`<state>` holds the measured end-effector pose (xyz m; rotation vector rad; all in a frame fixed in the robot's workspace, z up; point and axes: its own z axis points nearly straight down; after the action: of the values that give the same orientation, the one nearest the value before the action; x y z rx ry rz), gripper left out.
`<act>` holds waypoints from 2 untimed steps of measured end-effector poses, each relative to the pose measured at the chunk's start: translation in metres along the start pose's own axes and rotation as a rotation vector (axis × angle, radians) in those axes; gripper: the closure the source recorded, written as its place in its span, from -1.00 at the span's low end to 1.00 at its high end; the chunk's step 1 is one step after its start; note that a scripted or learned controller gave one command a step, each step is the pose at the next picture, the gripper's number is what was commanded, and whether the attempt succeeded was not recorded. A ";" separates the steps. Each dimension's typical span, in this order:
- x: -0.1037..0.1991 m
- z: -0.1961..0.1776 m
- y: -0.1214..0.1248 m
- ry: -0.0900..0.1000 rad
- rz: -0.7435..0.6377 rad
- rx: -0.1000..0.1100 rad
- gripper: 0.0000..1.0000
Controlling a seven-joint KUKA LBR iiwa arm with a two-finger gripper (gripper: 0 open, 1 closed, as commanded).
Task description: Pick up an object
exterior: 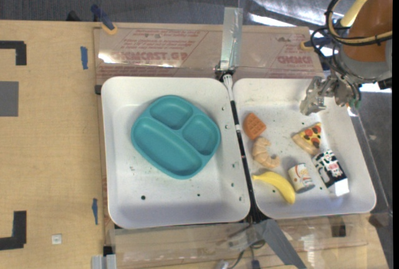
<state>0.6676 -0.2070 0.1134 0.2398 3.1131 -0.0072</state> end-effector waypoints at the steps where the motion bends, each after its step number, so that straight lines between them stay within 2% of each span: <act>1: 0.046 -0.066 0.059 0.004 0.046 -0.005 1.00; 2: 0.105 0.017 0.040 0.016 -0.459 -0.009 1.00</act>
<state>0.5700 -0.1518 0.0942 -0.4778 3.1029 0.0018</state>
